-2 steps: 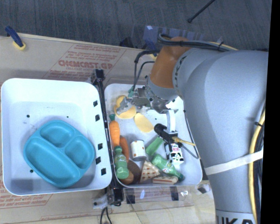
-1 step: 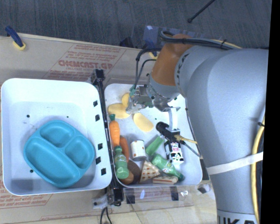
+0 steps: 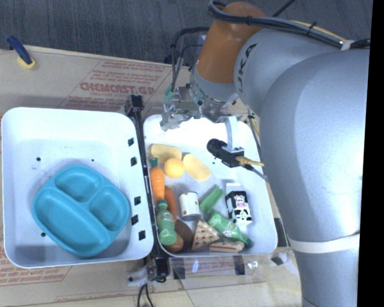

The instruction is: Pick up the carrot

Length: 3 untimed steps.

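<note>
The carrot [image 3: 158, 183] is orange and lies lengthwise along the left wall of the right bin [image 3: 266, 214], just under a pale yellow piece. A second orange-red stick [image 3: 171, 202] rests beside it, lower down. My gripper [image 3: 171, 116] hangs over the far left corner of the right bin, well above the carrot and apart from it. Nothing shows between its fingers.
The right bin also holds a yellow lemon [image 3: 174, 168], a potato-like piece [image 3: 196, 167], a small can [image 3: 189, 205], green bottles [image 3: 167, 226], a pizza slice [image 3: 205, 236] and a milk carton [image 3: 239, 207]. A blue divided plate [image 3: 80, 208] lies in the left bin [image 3: 26, 128].
</note>
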{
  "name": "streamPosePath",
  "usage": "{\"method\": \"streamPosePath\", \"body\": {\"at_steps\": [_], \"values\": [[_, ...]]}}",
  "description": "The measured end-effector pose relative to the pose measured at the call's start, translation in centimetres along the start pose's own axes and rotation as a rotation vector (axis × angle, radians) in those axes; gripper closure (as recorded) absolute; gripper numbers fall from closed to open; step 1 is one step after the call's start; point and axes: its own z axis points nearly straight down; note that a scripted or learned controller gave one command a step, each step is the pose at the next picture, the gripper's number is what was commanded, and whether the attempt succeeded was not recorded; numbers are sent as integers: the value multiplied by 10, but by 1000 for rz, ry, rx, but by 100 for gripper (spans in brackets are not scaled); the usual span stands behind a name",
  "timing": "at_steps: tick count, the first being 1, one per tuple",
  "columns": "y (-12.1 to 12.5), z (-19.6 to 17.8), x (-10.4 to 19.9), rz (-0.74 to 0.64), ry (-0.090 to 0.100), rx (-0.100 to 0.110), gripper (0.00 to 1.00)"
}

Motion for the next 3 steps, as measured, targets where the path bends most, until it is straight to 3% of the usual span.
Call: {"method": "streamPosePath", "body": {"at_steps": [1, 2, 3], "values": [[-3, -37, 62, 156, -2, 9, 100], [-36, -14, 214, 41, 4, 16, 100], [-7, -85, 228, 394, -5, 10, 100]]}}
